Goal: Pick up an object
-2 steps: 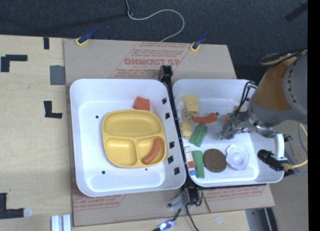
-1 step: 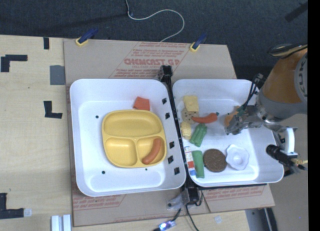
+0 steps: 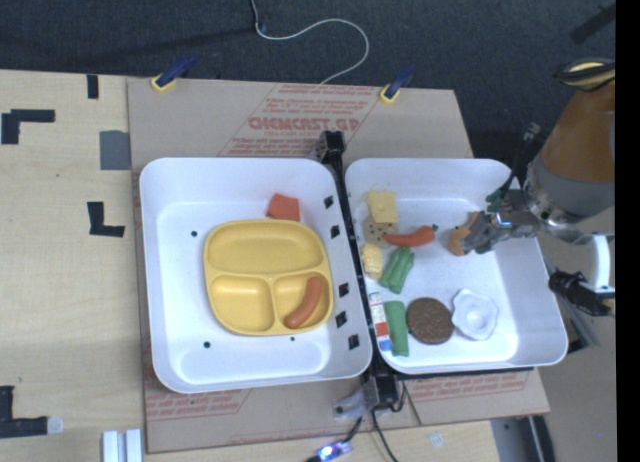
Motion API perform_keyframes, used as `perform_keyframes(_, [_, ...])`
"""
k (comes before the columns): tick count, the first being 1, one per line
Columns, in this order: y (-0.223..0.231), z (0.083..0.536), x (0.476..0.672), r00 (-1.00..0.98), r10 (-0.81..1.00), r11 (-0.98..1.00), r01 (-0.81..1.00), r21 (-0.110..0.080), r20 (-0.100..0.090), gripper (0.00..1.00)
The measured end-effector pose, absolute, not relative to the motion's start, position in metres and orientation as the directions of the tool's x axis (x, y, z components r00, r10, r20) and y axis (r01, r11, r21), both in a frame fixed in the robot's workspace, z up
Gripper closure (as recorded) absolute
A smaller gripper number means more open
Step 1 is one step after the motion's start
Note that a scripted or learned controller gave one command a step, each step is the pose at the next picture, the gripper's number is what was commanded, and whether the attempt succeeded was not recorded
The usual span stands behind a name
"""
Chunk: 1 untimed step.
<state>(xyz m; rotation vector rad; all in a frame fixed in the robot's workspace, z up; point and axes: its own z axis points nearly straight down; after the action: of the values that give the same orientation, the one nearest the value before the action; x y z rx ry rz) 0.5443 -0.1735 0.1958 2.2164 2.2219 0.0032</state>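
Two white bins, left bin holding yellow tray with sausage, pincer over right bin, grip unclear

Both bins white: left bin, right bin. Yellow divided plate w/ orange-brown sausage. Orange-red block beside it. In right bin: pale yellow cheese w/ holes, red chili w/ green stem, yellow corn, green veg, dark brown patty, white fried egg, tan-orange piece. Arm grey, orange band. Cardboard brown w/ red print; clamps blue-yellow.
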Motion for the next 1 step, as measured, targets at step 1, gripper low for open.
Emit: perform_keyframes(1, [-0.1728, 0.2262, 0.5451, -0.002, 1.0, 0.002, 1.0, 0.002, -0.001, 1.0])
